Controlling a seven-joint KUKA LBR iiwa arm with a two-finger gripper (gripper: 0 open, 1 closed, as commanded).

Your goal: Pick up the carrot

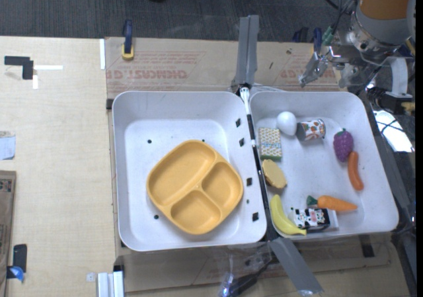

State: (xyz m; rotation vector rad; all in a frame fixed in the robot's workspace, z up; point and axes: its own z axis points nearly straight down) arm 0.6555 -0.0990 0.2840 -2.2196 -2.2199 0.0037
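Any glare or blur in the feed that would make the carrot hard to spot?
Camera view: the carrot is sharp and evenly lit against the white right bin; bright glare sits just outside that bin's right rim; the gripper looks slightly soft.

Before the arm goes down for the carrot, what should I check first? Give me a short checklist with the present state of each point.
1. Carrot visible in the right bin: ok.
2. Carrot top uncovered: ok.
3. Space around it: not ok; a small box lies close beside its leafy end.
4. Not confused with the sausage, also orange: ok, they lie apart.
5. Gripper above the carrot: not ok; it hangs past the bin's far rim.
6. Fingers ready: cannot tell.
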